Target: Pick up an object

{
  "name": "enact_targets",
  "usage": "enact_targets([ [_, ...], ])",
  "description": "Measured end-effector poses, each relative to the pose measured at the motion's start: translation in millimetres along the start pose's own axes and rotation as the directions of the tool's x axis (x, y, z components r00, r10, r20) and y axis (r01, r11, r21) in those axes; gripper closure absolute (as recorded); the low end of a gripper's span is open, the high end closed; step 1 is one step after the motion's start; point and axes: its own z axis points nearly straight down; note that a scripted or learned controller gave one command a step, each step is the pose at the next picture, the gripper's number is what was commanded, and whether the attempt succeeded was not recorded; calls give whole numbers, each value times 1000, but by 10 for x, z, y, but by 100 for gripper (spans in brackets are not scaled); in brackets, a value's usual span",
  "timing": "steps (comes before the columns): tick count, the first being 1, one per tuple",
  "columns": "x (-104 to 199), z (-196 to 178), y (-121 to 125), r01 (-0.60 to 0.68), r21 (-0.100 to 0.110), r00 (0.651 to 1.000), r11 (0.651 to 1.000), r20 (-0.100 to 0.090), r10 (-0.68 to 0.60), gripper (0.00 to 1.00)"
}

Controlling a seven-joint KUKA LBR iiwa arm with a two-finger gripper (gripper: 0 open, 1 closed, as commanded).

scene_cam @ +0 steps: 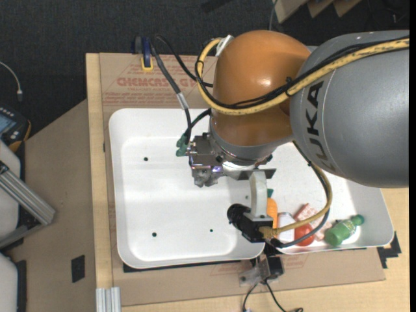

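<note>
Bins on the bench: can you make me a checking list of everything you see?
Surface: two white bins, left bin and right bin, on a brown board.
Job's things: green bottle, red object, orange piece, all in the right bin.
Clutter: nothing seen.
Hand: hand over the left bin; what it holds cannot be told.
Cables: yellow cable and black cable by the orange band.
Surroundings: dark floor; metal rail at left.
</note>
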Motion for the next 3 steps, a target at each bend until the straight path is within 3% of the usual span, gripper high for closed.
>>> enact_targets([
  [1,189,630,437,-2,-10,1000,1000,-4,2,100],
  [2,-428,1244,67,-9,-6,1000,1000,-2,9,100],
  [3,-564,1592,607,-4,-21,1000,1000,-5,4,100],
])
